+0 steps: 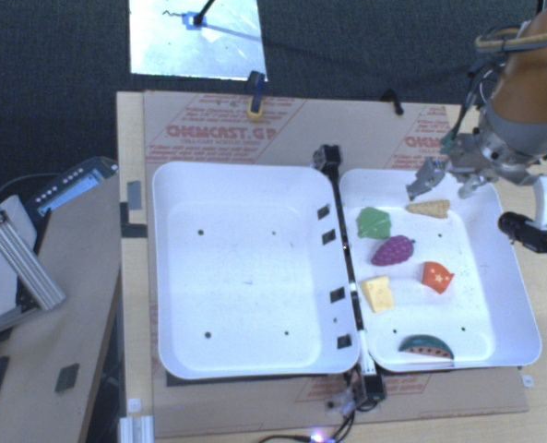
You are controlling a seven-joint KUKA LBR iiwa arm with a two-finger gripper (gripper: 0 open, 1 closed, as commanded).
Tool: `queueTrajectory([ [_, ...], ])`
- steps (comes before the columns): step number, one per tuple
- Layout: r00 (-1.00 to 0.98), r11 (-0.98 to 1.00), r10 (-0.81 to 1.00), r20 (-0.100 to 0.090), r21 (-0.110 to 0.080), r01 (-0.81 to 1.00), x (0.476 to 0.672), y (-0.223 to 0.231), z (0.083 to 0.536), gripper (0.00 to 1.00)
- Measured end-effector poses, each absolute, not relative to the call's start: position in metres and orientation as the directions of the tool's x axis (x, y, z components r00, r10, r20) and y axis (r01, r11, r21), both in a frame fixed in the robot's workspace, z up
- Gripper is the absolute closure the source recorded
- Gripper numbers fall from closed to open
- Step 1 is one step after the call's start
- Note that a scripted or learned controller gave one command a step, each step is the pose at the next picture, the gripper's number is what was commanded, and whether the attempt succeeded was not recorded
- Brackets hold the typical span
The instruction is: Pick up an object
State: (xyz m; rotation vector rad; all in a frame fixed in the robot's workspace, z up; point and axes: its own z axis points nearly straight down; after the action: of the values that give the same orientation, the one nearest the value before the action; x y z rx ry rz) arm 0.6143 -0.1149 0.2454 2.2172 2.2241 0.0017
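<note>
Left bin (245, 275), on the desk (494, 127): nothing lies in it apart from a few dark dots on the white floor.

Right bin (504, 275): six small toy food pieces, all lying flat and apart from one another. Going left to right: green leaf piece (374, 222) near the divider, yellow cheese wedge (377, 294) below it, purple grape bunch (394, 249) between them and a little to the right, watermelon slice (425, 346) at the near wall, tan wedge (428, 209) at the far end, orange-red piece (437, 276) mid-bin.

Tool (448, 181): hangs above the far end of the right bin, just over the tan wedge. Whether its fingers are spread or closed cannot be read from this angle; nothing is seen held.

Handling judgement: the pieces look like hollow moulded plastic, so light, stiff and smooth, likely to skid or tip on the slick bin floor if nudged off-centre. Not fragile. The tan wedge is the closest candidate. It tapers, so the grip is best taken across its wider middle, squeezing the two long flat sides, not the thin tip. It lies low, so the fingers must reach almost to the floor.
</note>
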Motion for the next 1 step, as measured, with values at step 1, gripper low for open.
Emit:
queueTrajectory([
  [1,0.005,-0.005,1.0,0.001,-0.013,1.0,0.5424,-0.1511,0.1389,0.0],
])
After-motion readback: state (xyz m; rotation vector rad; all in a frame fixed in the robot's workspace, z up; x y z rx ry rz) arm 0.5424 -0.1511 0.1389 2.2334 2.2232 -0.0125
